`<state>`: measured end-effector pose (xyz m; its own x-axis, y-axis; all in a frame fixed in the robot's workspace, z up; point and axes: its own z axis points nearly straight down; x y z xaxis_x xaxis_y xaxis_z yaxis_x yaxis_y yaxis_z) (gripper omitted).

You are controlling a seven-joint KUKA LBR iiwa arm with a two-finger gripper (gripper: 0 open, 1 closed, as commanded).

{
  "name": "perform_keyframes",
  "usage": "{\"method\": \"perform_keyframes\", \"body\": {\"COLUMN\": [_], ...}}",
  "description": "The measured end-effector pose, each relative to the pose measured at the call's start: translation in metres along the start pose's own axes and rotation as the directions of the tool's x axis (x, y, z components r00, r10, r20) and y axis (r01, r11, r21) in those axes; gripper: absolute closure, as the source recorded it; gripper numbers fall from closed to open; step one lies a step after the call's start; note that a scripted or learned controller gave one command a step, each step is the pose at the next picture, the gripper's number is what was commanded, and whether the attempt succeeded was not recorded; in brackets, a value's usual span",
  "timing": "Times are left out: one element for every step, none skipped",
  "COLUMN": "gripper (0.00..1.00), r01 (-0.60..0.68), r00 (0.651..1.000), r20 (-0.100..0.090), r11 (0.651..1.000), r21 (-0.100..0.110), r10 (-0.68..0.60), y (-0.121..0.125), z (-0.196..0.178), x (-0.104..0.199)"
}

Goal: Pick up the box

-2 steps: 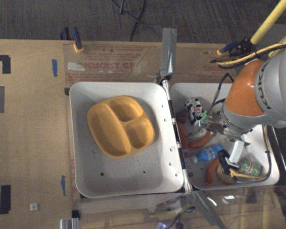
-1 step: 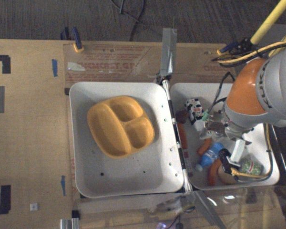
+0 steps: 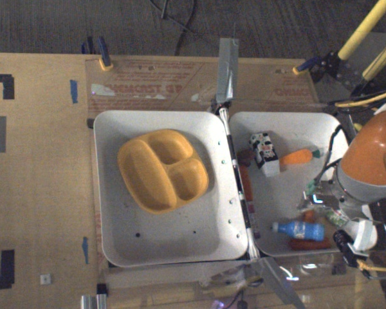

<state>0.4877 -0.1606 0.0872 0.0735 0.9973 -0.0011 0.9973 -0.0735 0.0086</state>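
A: White card with black blotches, like cow hide — that is the small patterned box [image 3: 264, 150]. It lies in the right-hand shallow white plastic bin [image 3: 289, 124], near that bin's far left corner, tilted slantwise to the bin's walls. Its lower end looks plain white.

B: Any lettering on it?

A: Too small and blurred to read. The only writing in view is faint red print on the brown cardboard sheet [image 3: 148, 85] along the counter's [image 3: 38, 192] far edge, and it appears reversed; I cannot make out the words.

B: What lies near the box?

A: An orange plastic carrot with a green tip [image 3: 298, 157] sits just beside it, toward the bin's right wall. A dark brown and red stick-like item [image 3: 245, 179] runs along the left wall below the box. Near the bin's near edge lies a blue plastic bottle with a white cap [image 3: 301, 230], touching a red flat piece [image 3: 307, 243].

B: And the claw?

A: The grey arm with the orange band [image 3: 371, 156] hangs over the right bin's near right corner, well apart from the box. The claw [image 3: 318, 198] is a clutter of parts there; open or shut, I cannot tell.

B: The other bin?

A: The left-hand shallow white bin [image 3: 116, 237] carries a yellow plastic divided dish with three compartments [image 3: 163, 170], toward its far half.
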Motion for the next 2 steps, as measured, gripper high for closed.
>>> {"method": "perform_keyframes", "body": {"gripper": [1.00, 0.00], "r01": [-0.419, -0.419], "r00": [0.908, 0.908], "r20": [0.006, 0.006], "r11": [0.908, 0.908], "r21": [0.014, 0.014], "r10": [0.419, 0.419], "y": [0.0091, 0.0090], "z": [-0.0938, -0.0939], "x": [0.1208, 0.1209]}}
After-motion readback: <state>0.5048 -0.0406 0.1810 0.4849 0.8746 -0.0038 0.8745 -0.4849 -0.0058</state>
